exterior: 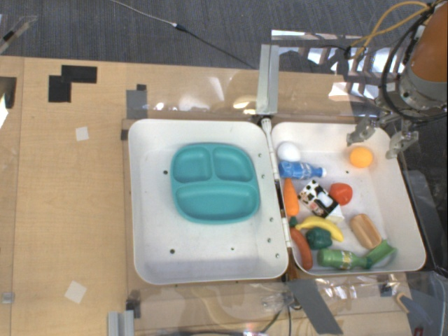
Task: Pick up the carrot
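Note:
The carrot [290, 199] is a slim orange piece lying lengthwise against the left wall of the right bin [409, 219], between a blue bottle [301, 169] and a red sausage-like piece [301, 249]. My gripper [380, 137] hangs over the far right corner of that bin, well away from the carrot. Its two fingers [360, 129] stand apart, open, with nothing between them. An orange ball [361, 157] lies just in front of the left finger.
The right bin also holds a white egg [288, 150], a black-and-white block [318, 199], a tomato [341, 192], a banana [320, 227], a bread roll [365, 230] and a green cucumber [353, 259]. A teal divided plate [213, 182] sits in the left bin [150, 257].

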Controlling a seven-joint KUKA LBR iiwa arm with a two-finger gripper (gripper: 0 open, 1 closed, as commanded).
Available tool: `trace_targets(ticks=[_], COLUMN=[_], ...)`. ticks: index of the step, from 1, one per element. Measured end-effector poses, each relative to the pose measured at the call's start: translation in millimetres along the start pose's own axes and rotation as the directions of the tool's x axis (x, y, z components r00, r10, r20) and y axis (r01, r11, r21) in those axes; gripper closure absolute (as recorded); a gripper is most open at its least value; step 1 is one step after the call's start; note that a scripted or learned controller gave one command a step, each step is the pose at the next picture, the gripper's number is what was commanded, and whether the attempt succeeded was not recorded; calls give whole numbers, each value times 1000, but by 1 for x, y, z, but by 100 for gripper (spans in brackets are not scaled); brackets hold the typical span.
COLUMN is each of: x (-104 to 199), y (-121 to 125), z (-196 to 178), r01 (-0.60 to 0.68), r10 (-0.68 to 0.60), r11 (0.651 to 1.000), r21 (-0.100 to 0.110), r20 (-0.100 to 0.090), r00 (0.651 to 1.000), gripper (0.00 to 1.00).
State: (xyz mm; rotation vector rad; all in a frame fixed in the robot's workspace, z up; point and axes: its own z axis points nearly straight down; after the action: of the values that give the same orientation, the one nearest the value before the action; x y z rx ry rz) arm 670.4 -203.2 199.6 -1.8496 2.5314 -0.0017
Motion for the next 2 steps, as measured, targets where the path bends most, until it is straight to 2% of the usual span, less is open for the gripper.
trace_targets(ticks=[1, 2], x=[3, 9], y=[-4, 10], z=[108, 104], r01=[-10, 59], r10=[10, -59], r11=[1000, 998], r21=[16, 22], r20=[1, -3], r00=[1000, 998], gripper=[0, 0])
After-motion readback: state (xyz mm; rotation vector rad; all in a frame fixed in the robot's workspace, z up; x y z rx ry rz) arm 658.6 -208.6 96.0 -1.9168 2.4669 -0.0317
